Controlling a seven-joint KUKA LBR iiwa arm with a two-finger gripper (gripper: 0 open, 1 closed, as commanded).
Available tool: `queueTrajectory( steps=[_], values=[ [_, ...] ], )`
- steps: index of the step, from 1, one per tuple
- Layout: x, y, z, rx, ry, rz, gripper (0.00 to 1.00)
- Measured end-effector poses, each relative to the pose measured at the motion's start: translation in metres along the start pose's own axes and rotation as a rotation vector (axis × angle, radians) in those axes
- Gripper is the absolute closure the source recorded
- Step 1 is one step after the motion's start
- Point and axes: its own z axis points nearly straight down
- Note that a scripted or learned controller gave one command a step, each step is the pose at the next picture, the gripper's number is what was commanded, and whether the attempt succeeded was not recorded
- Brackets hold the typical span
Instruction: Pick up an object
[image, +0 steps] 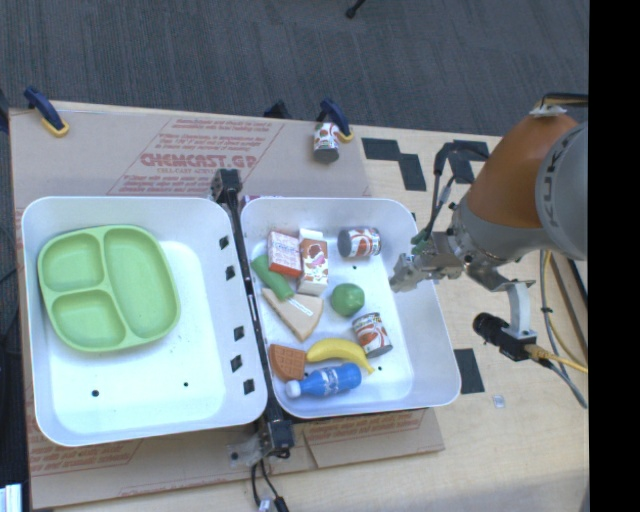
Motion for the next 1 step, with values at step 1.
queueTrajectory(
  steps=[1],
  values=[
    [0.0156, 0.0353, -0.0498, 0.0, 0.0, -0.002, 1.0]
  ],
)
